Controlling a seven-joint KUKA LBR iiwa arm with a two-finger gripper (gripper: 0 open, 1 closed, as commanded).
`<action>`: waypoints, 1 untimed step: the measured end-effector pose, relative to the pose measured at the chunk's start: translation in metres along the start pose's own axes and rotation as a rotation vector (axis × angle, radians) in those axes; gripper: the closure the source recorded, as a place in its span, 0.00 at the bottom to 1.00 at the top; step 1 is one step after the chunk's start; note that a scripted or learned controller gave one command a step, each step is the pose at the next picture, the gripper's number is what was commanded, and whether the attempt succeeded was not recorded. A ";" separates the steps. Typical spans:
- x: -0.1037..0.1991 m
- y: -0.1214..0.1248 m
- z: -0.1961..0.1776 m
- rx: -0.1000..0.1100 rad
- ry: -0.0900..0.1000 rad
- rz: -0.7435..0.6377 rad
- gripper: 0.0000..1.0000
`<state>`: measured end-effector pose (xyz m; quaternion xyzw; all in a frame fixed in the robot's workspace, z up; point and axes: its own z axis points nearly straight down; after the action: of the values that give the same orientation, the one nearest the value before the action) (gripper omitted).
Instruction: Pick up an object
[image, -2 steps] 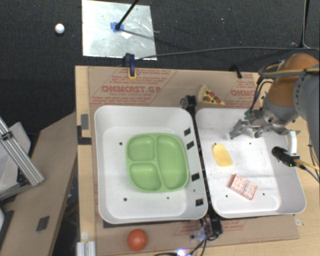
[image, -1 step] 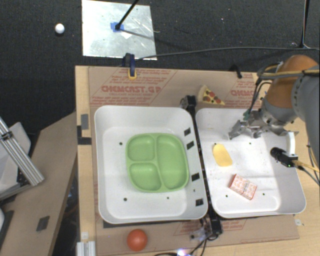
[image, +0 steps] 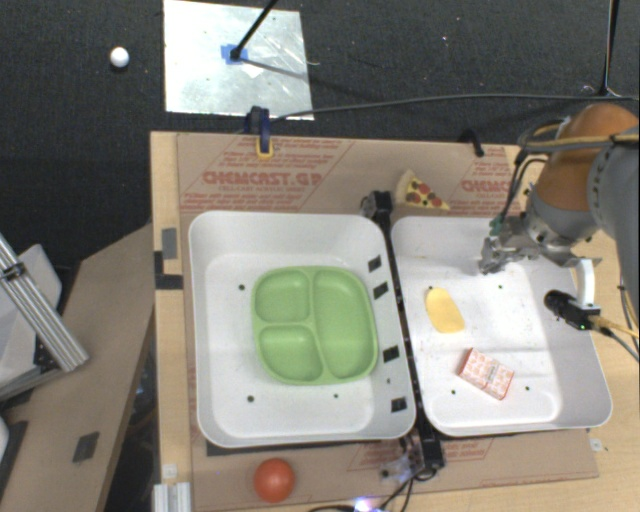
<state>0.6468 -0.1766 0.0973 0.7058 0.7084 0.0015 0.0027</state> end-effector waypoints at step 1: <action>-0.005 0.001 -0.046 -0.001 0.000 0.003 1.00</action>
<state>0.6477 -0.1817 0.1430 0.7069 0.7073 0.0018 0.0031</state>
